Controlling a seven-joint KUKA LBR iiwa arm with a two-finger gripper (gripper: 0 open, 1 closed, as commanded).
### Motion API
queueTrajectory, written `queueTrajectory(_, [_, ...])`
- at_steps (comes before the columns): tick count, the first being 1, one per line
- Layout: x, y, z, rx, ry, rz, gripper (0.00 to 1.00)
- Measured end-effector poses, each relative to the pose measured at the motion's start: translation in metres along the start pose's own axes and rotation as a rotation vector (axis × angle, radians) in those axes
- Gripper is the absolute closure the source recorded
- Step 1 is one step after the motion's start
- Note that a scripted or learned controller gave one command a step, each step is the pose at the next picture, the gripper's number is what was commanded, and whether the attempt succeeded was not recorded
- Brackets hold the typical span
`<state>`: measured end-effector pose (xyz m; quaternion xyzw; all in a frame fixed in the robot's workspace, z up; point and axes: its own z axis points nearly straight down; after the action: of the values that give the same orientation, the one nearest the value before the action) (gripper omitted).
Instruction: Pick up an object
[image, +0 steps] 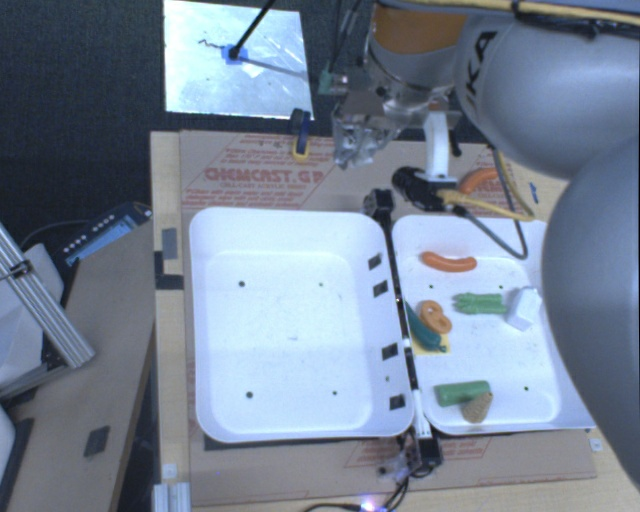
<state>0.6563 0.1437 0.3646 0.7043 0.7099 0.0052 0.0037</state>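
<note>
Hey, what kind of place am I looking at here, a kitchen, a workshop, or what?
Most likely a robotics lab bench set up for grasping trials. A grey arm with an orange band hangs over two shallow white bins, and the right bin holds small toy-like items such as an orange sausage.

- Two shallow white plastic bins are set side by side on a flat brown cardboard sheet.
- Left bin: joined to the right bin along a central seam.
- Far end of right bin: a long orange sausage-shaped toy.
- Middle: a green leafy toy, with a small white block touching on its right; nearer the seam, an orange ring-shaped toy is laid on a flat teal and yellow piece.
- Near end: a green cylindrical block, touching a tan knobbly lump just before it.
- The grey two-finger gripper is placed behind both bins, above the cardboard.
</note>
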Motion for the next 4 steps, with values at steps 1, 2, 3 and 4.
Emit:
queueTrajectory(1, [0.003,-0.034,0.111,0.024,-0.003,0.008,1.0])
queueTrajectory(2, [0.042,-0.091,0.15,0.02,-0.001,0.0,1.0])
queueTrajectory(3, [0.091,-0.104,-0.012,-0.002,0.007,-0.001,1.0])
queueTrajectory(4, [0.092,-0.173,0.056,0.021,-0.003,0.001,1.0])
